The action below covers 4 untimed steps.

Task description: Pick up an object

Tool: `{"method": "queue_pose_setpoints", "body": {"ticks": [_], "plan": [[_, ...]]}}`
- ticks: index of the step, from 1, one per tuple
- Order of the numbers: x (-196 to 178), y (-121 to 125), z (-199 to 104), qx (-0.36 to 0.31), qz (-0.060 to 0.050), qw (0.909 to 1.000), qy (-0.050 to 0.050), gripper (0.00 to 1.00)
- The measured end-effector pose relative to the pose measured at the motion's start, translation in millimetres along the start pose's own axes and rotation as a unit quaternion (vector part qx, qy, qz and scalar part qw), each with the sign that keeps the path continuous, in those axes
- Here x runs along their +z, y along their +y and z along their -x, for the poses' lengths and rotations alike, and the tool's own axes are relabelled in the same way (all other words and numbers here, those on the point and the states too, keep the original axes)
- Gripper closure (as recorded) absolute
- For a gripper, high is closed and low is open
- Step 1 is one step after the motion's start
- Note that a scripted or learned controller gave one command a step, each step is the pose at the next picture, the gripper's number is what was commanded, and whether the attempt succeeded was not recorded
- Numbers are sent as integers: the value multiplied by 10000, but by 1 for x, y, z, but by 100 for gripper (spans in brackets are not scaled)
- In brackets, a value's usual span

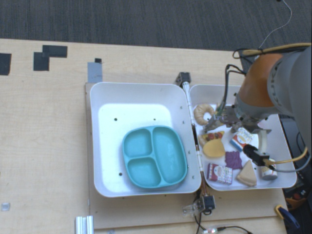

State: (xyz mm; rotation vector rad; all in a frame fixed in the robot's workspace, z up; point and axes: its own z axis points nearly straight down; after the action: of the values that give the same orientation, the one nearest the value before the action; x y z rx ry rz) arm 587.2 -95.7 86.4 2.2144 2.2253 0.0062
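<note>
My gripper [218,122] hangs low over the right bin [287,179], just above a yellow disc [213,149]; I cannot tell its grip. Left bin [97,145] holds a teal divided plate [154,156].

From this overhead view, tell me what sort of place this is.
Probably a robotics lab bench for grasping trials: a pale wooden bench with two white bins, a teal divided plate, toy food items, and the grey and orange arm reaching in.

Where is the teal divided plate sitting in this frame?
The teal divided plate lies in the left bin, toward its near right corner, close to the divider shared with the right bin that holds the small food items.
</note>
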Motion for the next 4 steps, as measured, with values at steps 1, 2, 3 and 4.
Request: {"method": "queue_pose_setpoints", "body": {"ticks": [1,2,3,4], "plan": [[-12,2,0,-8,33,10000,-6,100],[-12,2,0,-7,33,10000,-6,0],[-23,4,-1,-20,46,10000,-3,100],[-23,3,-1,-19,46,10000,-2,0]]}}
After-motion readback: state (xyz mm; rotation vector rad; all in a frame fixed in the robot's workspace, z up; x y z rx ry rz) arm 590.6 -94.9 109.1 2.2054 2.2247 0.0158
